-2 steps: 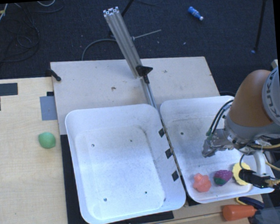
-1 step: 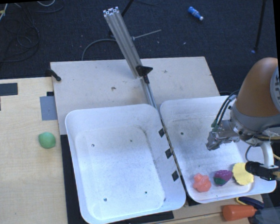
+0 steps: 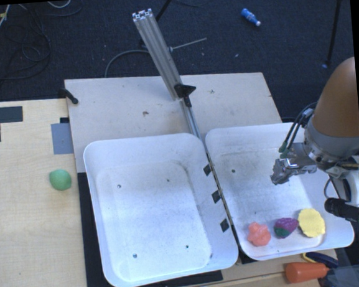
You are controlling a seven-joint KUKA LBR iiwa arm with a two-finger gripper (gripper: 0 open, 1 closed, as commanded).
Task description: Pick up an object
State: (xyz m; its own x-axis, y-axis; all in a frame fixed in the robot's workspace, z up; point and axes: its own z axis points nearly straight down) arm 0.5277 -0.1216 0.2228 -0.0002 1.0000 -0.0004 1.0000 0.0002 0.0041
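Note:
Three small objects lie along the front of the right bin (image 3: 248, 141): a pink-orange lump (image 3: 258, 234), a purple piece (image 3: 285, 226) and a yellow piece (image 3: 311, 222). My gripper (image 3: 281, 174) hangs over the right-hand middle of that bin, behind the three objects and apart from them. I see nothing held under it. The grey arm with its orange band (image 3: 343, 97) reaches in from the right.
The left bin (image 3: 136, 143) stands beside the right one, joined by black clips (image 3: 215, 196). A green ball (image 3: 60, 179) rests on the wooden bench at the left. An orange tool (image 3: 306, 270) lies beyond the right bin's front edge. A metal rail (image 3: 162, 50) slants away behind the bins.

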